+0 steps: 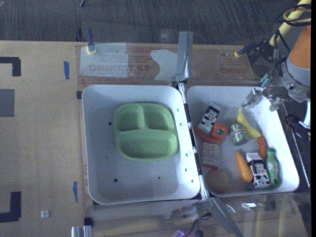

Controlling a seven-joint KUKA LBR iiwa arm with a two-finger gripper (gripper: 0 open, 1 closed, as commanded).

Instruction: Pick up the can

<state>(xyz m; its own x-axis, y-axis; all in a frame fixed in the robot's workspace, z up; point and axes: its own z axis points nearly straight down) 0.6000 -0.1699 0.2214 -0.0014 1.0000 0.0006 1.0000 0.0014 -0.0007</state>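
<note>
The can is small, with a green and white label. It lies in the middle of the right bin, touching the yellow banana on its right. My gripper hangs over the bin's far right corner, above and to the right of the can and apart from it. Its two fingers are spread open with nothing between them.
Around the can lie a cow-print carton, an orange-red item, a flat packet, a brown round item, two carrots, a green bottle and a second carton. A green divided plate sits in the left bin.
</note>
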